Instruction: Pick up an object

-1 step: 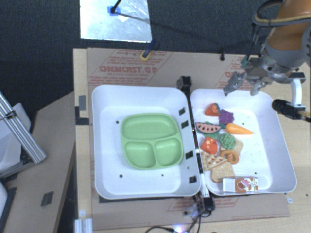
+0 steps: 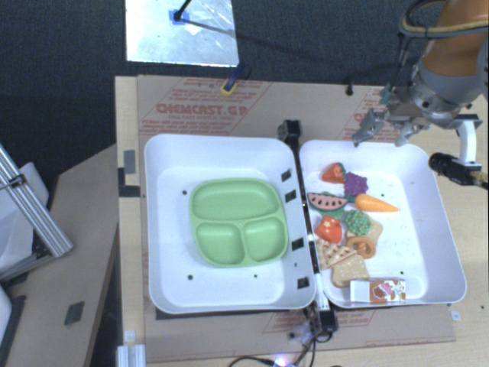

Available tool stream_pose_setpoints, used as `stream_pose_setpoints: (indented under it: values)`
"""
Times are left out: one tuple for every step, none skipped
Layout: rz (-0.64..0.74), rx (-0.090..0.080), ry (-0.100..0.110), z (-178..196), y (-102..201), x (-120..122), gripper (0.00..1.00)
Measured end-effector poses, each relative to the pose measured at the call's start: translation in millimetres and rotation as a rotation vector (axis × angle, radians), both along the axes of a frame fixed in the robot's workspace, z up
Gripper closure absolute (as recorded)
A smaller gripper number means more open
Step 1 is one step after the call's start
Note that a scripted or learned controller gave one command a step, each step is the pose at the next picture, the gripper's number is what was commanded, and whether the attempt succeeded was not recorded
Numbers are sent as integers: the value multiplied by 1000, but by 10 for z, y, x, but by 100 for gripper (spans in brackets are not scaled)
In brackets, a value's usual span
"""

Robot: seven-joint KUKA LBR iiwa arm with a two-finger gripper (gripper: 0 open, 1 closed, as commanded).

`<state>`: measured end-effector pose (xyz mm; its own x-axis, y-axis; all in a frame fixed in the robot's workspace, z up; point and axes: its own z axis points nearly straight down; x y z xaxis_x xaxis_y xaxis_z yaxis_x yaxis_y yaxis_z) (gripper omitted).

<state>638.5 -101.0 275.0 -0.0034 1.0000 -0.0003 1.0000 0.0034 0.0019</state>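
Orange band: that's the arm's wrist up in the top right of the camera view, with the tool [image 2: 388, 132] hanging over the back rim of the right bin [image 2: 447, 239], above the toys and not touching any of them.
Tool state: fingers look spread apart with nothing between them, so it's empty right now.
Where the stuff is: all the pickable things sit in the right bin, mostly bunched against its left wall. Tomato [image 2: 333, 173] and purple grapes [image 2: 355, 183] at the back, watermelon slice [image 2: 325, 201] and carrot [image 2: 374, 202] in the middle, then broccoli [image 2: 357, 221], a red strawberry-ish piece [image 2: 329, 228], a pretzel [image 2: 361, 246], waffle [image 2: 334, 251] and toast [image 2: 350, 270] packed tight, and a small carton [image 2: 377, 290] along the front wall.
Left bin: left bin [image 2: 164, 205] just holds a green divided plate [image 2: 236, 222].
How I'd do the step: go for the carrot, honestly. It lies a bit apart on the open side of the pile, so the fingers can straddle its narrow width without bumping neighbours. Turn the wrist so the fingers close across it, not along it, and come straight down. The carton is the backup, though it's right against the wall.
Writing: cardboard on the counter [image 2: 130, 228] reads "CHEMCAST GP" [image 2: 200, 109] in red behind the left bin. The carton's print is too small to read.
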Motion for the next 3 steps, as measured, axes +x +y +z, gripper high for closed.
stream_pose_setpoints:
  values:
    - [-2,1,3,-608,45,-29,0]
    - [-2,0,3,-1047,94,-80,0]
    - [-3,0,5,-1647,28,-111,0]
